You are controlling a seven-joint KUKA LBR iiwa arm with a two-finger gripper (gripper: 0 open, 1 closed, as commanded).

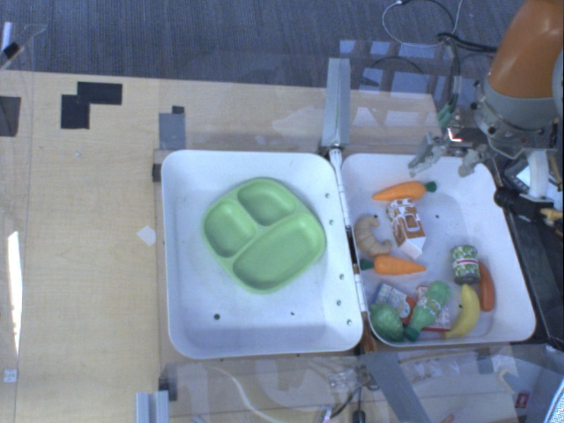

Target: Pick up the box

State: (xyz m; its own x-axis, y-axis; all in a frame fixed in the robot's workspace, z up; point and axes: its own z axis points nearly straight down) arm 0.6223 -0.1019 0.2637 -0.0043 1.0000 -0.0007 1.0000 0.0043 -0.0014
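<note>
The box [406,223] is a small brown-and-white carton lying in the middle of the right bin [511,263], just below an orange carrot [404,190]. My gripper [445,161] hangs over the bin's far edge, up and to the right of the box and apart from it. Its fingers [423,159] are spread open with nothing between them. The arm's orange band [529,33] shows at the top right.
Around the box lie a tan ginger-shaped piece [368,233], a second carrot [397,265], a green can [464,263], a banana [465,311], a green bottle [429,307] and green vegetables [385,322]. The left bin [189,315] holds a green divided plate [264,233].
</note>
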